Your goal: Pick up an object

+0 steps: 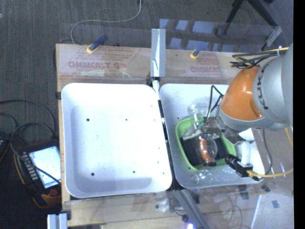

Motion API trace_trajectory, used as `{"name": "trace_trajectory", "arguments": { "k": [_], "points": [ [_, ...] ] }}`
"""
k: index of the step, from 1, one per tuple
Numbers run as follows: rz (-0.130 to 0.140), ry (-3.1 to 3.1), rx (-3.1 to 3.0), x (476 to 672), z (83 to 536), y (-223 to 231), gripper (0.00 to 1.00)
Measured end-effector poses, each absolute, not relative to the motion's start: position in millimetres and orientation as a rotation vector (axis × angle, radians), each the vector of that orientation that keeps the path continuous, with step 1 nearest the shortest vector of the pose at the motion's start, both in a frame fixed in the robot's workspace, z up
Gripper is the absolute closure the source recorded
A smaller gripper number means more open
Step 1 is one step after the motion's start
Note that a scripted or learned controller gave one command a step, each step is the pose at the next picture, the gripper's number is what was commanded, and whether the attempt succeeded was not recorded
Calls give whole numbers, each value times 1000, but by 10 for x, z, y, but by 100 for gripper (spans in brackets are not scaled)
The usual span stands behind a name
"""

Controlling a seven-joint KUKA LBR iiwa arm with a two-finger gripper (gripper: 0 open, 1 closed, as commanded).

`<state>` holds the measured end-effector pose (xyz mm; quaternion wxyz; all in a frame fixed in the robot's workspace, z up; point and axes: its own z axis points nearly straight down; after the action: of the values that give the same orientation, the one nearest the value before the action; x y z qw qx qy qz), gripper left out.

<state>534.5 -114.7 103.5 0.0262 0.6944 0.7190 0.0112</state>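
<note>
I have the claw (206, 144) down in the right bin (178, 99), over a green tray-like object (183, 130) with a copper-coloured piece (206, 149) directly beneath it. I cannot tell how the claw is set. A clear glassy item (194, 111) lies just behind it. The things crowd together, so I risk a glancing grab or catching 2 at once.

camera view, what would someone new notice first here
The big grey arm with its orange band comes in from the right and hangs over the right bin, its pincer low among the clutter there. Under it sit a green dish and some clear glassy items. The left bin beside it is a broad white expanse.
</note>
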Motion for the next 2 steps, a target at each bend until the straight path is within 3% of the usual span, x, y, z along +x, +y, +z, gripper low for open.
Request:
{"name": "trace_trajectory", "arguments": {
  "k": [1,2],
  "points": [
    [36,2227,2147,5358,1101,-1134,100],
    [-5,2552,1840,5532,1647,-1329,100]
  ]
}}
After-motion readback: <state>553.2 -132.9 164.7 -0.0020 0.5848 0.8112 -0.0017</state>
